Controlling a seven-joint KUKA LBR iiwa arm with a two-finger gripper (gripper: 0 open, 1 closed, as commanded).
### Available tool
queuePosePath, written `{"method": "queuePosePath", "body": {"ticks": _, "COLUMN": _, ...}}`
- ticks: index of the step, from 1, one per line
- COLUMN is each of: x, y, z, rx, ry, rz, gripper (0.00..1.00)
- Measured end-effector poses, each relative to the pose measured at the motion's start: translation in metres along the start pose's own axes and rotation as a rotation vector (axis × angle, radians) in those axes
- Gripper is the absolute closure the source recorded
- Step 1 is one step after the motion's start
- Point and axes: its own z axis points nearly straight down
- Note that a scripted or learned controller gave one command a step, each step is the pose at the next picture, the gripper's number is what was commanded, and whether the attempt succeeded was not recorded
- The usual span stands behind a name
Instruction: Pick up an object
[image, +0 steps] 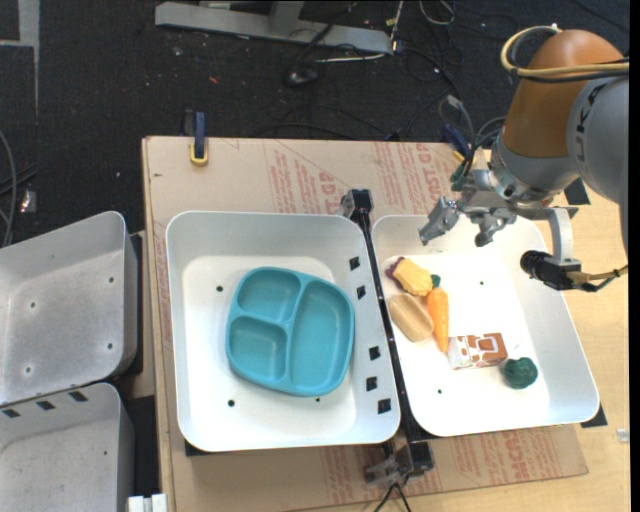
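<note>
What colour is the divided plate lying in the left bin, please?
The divided plate is plain turquoise blue, seen clearly in the camera view.

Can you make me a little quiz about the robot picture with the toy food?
1. True or false: the blue plate lies in the left bin.
2. Which thing touches the carrot? A) green lump B) bread roll C) blue plate
3. Fill in: the open pincer hangs above the ___ bin's far end.

Key: 1 true; 2 B; 3 right.
</note>
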Motion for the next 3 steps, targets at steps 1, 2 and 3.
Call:
{"method": "queuePosePath", "body": {"ticks": 1, "x": 0.0, "y": 0.003, "z": -0.009, "rx": -0.013, "ry": -0.001, "rz": -0.002, "gripper": 0.0}}
{"method": "queuePosePath", "body": {"ticks": 2, "x": 0.006, "y": 0.004, "z": 0.036, "rx": -0.01, "ry": -0.001, "rz": -0.003, "gripper": 0.0}}
{"method": "queuePosePath", "body": {"ticks": 3, "x": -0.002, "y": 0.002, "z": 0.083, "rx": -0.011, "ry": -0.002, "rz": 0.001, "gripper": 0.0}}
